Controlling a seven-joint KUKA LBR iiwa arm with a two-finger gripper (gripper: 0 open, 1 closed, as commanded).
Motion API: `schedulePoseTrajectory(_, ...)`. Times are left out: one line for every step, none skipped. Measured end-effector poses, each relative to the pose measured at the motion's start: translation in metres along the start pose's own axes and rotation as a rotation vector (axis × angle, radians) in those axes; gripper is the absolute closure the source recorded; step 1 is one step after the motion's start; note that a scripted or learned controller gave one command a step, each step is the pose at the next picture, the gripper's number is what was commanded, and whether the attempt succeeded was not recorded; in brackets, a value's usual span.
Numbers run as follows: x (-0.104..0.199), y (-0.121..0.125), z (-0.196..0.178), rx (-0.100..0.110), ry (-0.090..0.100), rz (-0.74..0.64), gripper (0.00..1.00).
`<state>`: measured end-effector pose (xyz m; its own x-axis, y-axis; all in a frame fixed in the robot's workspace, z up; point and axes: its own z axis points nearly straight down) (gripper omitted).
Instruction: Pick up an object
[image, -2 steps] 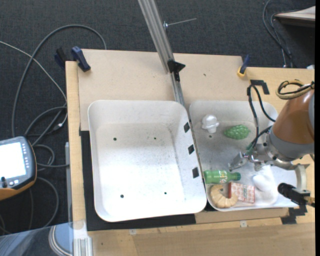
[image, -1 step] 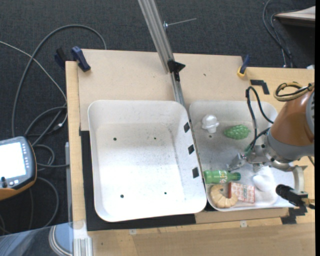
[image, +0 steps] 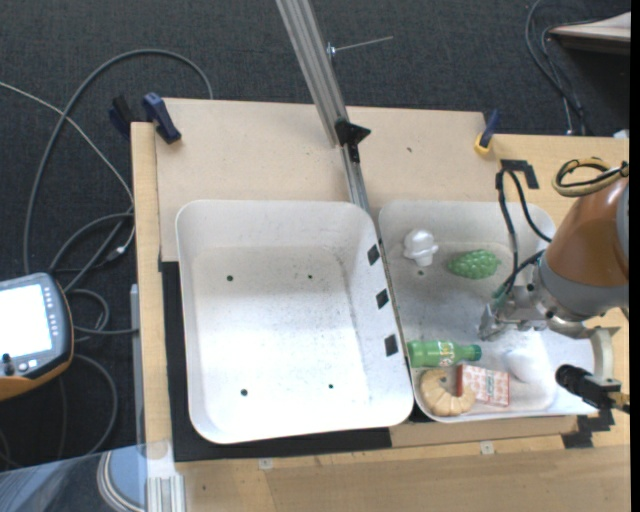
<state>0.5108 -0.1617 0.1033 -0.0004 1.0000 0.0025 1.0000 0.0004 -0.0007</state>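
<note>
While the grey two-finger gripper (image: 497, 318) hangs low in the right white plastic bin (image: 440, 228), jaw state impossible to tell, nearby objects crowd together: green plastic bottle (image: 443, 352), red-and-white packet (image: 485, 385), tan bagel-like ring (image: 446, 392). A descent could nudge neighbours or close on nothing.

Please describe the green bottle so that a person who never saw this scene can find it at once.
Look in the right bin, near its front edge. The green bottle lies on its side just above the round pastry, left of the red packet. It is the only long green thing.
</note>
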Motion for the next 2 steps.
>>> schedulePoseTrajectory(0.009, 0.006, -0.059, -0.007, -0.004, -0.002, 1.00)
schedulePoseTrajectory(0.009, 0.007, -0.113, -0.008, -0.004, -0.002, 1.00)
